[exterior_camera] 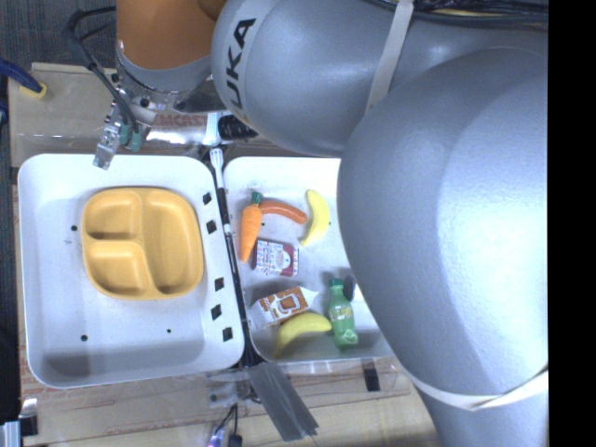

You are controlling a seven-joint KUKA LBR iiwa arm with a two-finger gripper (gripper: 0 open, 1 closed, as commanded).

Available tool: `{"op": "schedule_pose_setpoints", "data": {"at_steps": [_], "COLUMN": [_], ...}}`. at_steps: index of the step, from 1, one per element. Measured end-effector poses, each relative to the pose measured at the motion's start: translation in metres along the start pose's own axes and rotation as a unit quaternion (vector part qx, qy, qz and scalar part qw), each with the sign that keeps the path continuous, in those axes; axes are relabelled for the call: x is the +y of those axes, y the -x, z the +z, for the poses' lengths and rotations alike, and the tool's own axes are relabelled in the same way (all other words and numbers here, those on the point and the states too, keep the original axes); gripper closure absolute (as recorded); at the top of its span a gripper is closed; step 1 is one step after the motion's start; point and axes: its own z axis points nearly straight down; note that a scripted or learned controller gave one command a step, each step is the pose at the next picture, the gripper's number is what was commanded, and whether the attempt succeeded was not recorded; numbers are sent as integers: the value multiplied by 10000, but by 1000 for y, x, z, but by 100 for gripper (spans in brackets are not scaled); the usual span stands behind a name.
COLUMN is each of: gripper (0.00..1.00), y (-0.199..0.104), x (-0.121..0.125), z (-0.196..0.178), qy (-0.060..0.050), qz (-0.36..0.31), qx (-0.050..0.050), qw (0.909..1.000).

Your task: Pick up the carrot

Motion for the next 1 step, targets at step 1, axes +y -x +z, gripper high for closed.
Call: {"op": "schedule_pose_setpoints", "data": {"at_steps": [1], "gripper": [100], "y": [0], "x": [0], "z": [-11], "qy": [2], "qz": [-16], "qx": [-9], "qw": [10000]}}
